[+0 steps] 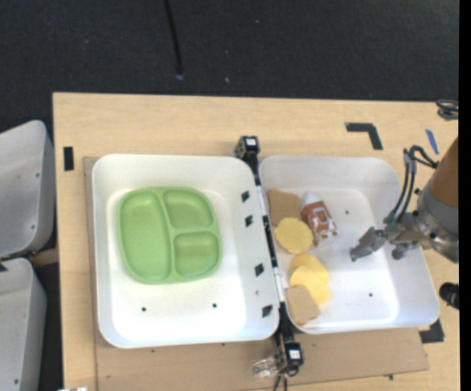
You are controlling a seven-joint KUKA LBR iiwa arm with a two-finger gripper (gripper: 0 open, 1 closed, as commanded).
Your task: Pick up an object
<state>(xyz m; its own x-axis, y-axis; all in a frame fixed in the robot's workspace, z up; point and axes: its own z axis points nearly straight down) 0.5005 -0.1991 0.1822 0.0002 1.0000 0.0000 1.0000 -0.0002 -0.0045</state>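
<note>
The pincer [364, 246] is seen low over the right bin [382, 312]; whether it is wide or narrow cannot be told. Yellow pieces [301, 255] and a red-brown packet [319, 219] lie left of it, apart.

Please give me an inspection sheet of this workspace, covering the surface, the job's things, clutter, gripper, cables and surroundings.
Surface: wooden bench bearing a left bin and a right bin side by side.
Job's things: green divided tray in the left bin; in the right bin, along its left side, yellow round pieces, a red-and-white packet and tan flat pieces.
Clutter: nothing seen.
Gripper: gripper over the right bin's bare floor, right of the items, holding nothing.
Cables: dark cables looping along the arm near the wrist.
Surroundings: dark floor; grey panels left of the bench.
</note>
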